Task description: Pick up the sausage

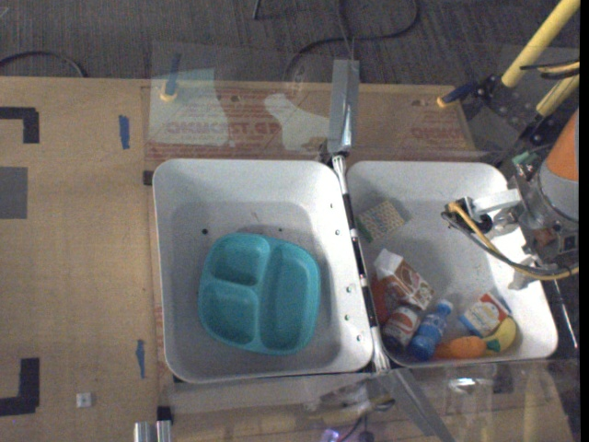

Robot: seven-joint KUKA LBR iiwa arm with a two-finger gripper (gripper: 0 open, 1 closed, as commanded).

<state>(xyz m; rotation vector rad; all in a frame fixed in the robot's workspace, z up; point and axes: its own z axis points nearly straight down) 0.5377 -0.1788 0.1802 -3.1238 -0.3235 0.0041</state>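
Note:
The sausage (378, 299) looks like a reddish-brown, elongated piece against the left wall of the right bin (433, 178), partly hidden beneath a red-and-white carton (403, 280). The arm comes in from the right, its orange band near the frame edge. My gripper (532, 247) hangs over the right side of the right bin, wrapped in cables, well to the right of the sausage and above the bin floor. Nothing shows in its grasp.
In the right bin's front lie a dark can (401, 326), a blue bottle (430, 331), an orange carrot (461, 346), a banana (502, 334) and a small carton (482, 313). A waffle-like square (382, 219) lies further back. A teal divided plate (260, 292) sits in the left bin (184, 191).

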